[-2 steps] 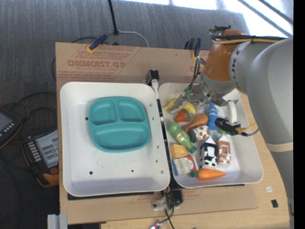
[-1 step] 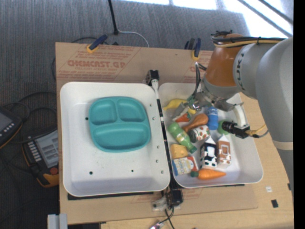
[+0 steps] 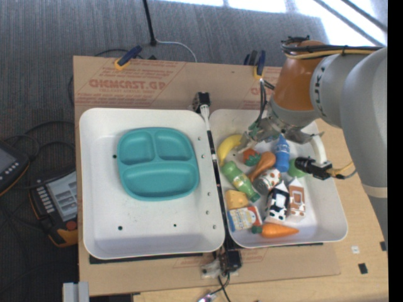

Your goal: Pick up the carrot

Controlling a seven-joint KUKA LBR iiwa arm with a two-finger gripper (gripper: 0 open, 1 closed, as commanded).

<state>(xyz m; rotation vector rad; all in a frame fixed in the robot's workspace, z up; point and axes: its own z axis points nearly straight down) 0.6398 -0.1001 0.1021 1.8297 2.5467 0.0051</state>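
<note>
Far to the left of the jaws, a teal tray lay in the left bin, well apart from the work. Just left of the jaws and a little nearer the camera, a banana rested against the right bin's wall, with a green bottle beyond it. The jaws hung low over the far-left part of that bin's heap; whether they were spread or pressed together could not be told, and nothing showed between them. Close below them lay an orange piece, possibly a second carrot. The plain carrot, green-tipped, lay well apart from the jaws at the bin's near edge, past a toy cow. By this showing the pick was not done: the jaws seemed in approach at most, with grasp and lift left. The arm reached in from the right.
</note>
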